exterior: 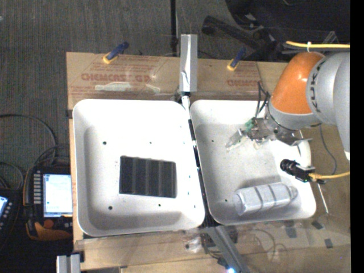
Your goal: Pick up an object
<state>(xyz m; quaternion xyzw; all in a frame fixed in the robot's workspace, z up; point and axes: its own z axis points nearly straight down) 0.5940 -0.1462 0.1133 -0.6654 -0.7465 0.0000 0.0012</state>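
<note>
Item, risk: your gripper (236, 140) hangs over the right-hand shallow white plastic bin (216, 152), finger spread unreadable, well apart from the grey ribbed oblong block (265, 198) at that bin's near wall, so closing here grasps nothing.

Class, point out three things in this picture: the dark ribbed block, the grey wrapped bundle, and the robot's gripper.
Dark ribbed block (148, 177), camera view, centre of its top face.
Grey wrapped bundle (265, 198), camera view, middle of its upper side.
Gripper (242, 136), camera view, midway between its fingertips.
</note>
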